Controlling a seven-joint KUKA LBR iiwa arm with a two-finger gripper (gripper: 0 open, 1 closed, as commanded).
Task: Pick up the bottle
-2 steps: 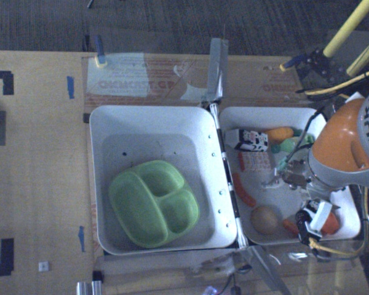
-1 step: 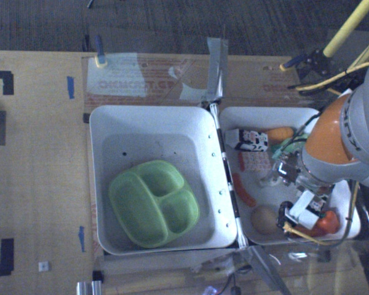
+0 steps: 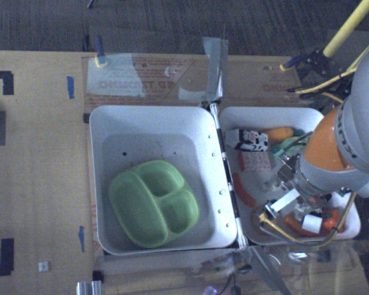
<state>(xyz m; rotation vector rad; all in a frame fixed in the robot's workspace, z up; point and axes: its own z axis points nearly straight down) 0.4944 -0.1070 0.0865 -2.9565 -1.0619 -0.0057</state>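
Arm (image 3: pixel 350 140): reached into right bin (image 3: pixel 258 117) from 3 o'clock. Hand (image 3: pixel 295 217): low at bin's 5 o'clock; grip state undeterminable. Bottle: not identifiable amid clutter. Left bin (image 3: pixel 154 118): held green divided plate (image 3: pixel 152 203).

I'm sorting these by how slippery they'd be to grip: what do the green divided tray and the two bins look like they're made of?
The green divided tray looks like moulded plastic with a matte finish: uniform colour, rounded compartment edges, soft dull highlights. The left bin and the right bin look like smooth white plastic with rolled rims, though painted metal can't be ruled out.
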